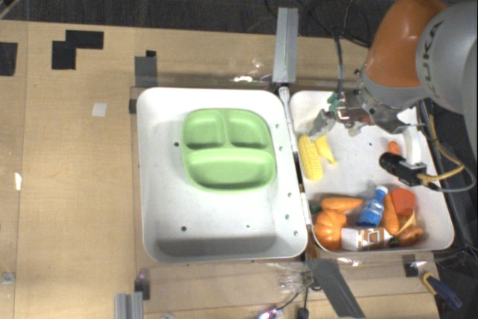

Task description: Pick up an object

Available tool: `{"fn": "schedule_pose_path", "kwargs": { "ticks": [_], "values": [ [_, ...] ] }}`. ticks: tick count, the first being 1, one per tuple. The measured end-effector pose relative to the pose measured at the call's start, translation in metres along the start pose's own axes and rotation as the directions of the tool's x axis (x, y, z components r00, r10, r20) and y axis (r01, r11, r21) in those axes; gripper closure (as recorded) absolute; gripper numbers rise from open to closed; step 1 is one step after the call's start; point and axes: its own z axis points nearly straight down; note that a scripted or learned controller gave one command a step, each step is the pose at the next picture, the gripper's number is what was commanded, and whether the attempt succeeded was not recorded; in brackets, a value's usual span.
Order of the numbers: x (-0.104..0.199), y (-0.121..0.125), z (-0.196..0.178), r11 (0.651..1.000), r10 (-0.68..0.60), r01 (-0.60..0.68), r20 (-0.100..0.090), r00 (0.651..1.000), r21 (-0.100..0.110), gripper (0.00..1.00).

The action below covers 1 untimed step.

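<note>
The gripper (pixel 326 121) hangs just above the corn (pixel 310 158) in the right bin (pixel 445 234); whether it grips anything, I cannot tell.

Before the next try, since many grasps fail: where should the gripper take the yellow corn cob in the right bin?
Grip the yellow corn cob across its middle, from above. It lies flat and lengthwise beside the bin's left wall, leaving little room there.
</note>
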Motion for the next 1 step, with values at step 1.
{"fn": "schedule_pose_path", "kwargs": {
  "ticks": [1],
  "values": [
    [0.0006, 0.0021, -0.0117, 1.0, -0.003, 0.003, 0.001, 1.0, -0.007, 1.0]
  ]
}}
